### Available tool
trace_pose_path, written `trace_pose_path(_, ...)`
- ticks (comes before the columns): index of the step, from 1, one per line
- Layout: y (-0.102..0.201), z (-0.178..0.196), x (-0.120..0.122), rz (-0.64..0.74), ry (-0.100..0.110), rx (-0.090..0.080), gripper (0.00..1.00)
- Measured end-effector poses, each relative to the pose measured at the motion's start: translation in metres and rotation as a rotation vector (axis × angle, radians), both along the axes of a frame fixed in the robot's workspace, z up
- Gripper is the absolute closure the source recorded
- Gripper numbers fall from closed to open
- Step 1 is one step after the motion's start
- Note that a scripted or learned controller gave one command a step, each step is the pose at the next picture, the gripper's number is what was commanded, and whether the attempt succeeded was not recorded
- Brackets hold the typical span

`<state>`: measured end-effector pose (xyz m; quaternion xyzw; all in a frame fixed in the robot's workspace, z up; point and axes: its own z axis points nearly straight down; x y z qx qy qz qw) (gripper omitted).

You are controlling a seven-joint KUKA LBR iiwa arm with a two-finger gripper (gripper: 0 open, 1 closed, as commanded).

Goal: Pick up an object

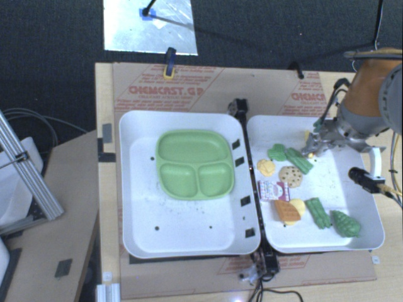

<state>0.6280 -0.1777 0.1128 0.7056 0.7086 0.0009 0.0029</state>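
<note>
The end effector (313,145) hangs low over the back of the right bin (365,200), with the arm (371,99) reaching in from the right. Whether it is released or clenched I cannot tell; its tip is small and dark against the clutter, and nothing is plainly caught in it.

The nearest pick, by my reading, is the green pod (298,159). It lies on the bin floor just below and a little left of the tip, so close that the two may be touching. Its long axis runs on a slant, from upper left near the tip down to lower right, so a grasp would want to close across that narrow width (not along it).

The pod looks like a soft toy vegetable, long and ridged, mid green. A rounder green piece (276,151) sits just beside its left end, and a cookie (290,176) lies near below, so a descent has crowded neighbours.

The left bin (135,219) holds a green plate (194,163), well apart from the arm
</note>
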Motion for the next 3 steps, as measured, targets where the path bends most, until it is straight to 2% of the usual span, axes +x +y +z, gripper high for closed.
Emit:
trace_pose_path(1,0.067,0.056,0.041,0.004,0.013,0.006,1.0)
trace_pose_path(2,0.063,0.055,0.041,-0.001,0.003,0.002,0.0)
trace_pose_path(3,-0.015,-0.033,0.038,-0.009,0.009,0.0,0.0)
